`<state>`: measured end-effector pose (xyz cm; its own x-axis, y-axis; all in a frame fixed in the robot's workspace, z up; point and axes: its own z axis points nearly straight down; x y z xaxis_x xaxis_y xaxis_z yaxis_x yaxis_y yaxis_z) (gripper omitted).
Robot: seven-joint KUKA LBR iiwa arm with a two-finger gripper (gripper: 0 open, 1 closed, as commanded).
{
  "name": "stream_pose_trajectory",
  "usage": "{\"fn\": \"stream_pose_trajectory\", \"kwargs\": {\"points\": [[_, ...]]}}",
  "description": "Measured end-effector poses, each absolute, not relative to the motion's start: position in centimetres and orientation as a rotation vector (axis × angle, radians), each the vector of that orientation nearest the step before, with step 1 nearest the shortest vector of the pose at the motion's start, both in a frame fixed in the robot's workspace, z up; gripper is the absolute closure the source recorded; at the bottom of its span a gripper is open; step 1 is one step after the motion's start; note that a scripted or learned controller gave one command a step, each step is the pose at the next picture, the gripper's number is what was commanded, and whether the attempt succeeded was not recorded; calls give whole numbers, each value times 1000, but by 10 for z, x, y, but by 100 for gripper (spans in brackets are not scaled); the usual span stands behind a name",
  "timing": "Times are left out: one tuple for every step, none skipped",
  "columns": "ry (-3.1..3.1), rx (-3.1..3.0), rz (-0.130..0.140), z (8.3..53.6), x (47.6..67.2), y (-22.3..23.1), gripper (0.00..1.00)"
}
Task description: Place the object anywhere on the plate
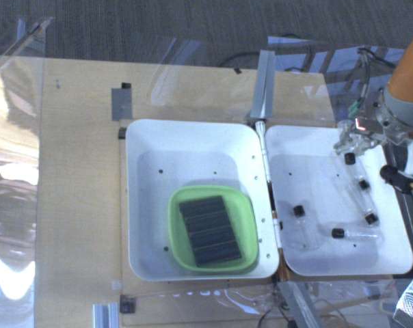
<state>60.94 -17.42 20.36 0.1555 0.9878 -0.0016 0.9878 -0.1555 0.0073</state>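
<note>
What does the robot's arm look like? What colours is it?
The arm comes in from the right. It has a big rounded orange part, with a grey band below it. Under that sits a silvery metal gripper with a tiny red light glowing on it. Thin dark cables loop near the top of the arm, and there is a small green bit beside them.
</note>
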Motion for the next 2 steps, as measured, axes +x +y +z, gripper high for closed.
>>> {"fn": "stream_pose_trajectory", "kwargs": {"points": [[2205,2234,4,103,565,-124,100],[2173,2265,5,117,511,-92,100]]}}
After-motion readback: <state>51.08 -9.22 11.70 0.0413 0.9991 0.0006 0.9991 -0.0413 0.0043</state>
